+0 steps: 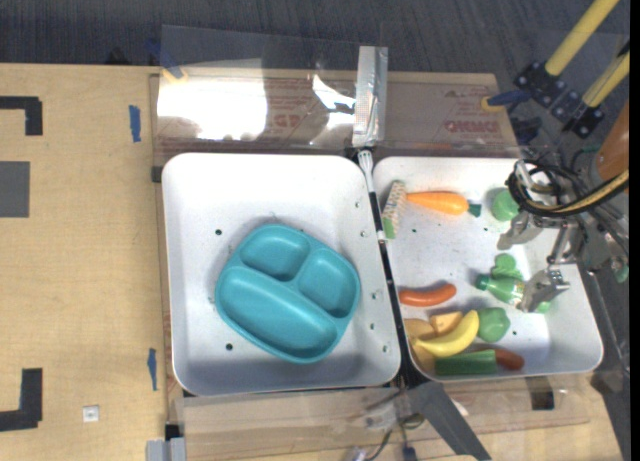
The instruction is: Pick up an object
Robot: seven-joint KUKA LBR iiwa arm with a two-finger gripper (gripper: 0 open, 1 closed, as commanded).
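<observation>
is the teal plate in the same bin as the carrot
No, the teal divided plate lies in the left bin, while the carrot lies in the right bin with the other toy food.

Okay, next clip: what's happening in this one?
A robot arm reaches in from the right over the right bin, which holds toy food: a carrot, a banana, an orange-red sausage and some green pieces. Its gripper hangs open, low beside a green piece near the bin's right side, with nothing between the fingers. The left bin holds a teal divided plate. Nothing has been picked up yet.
</observation>
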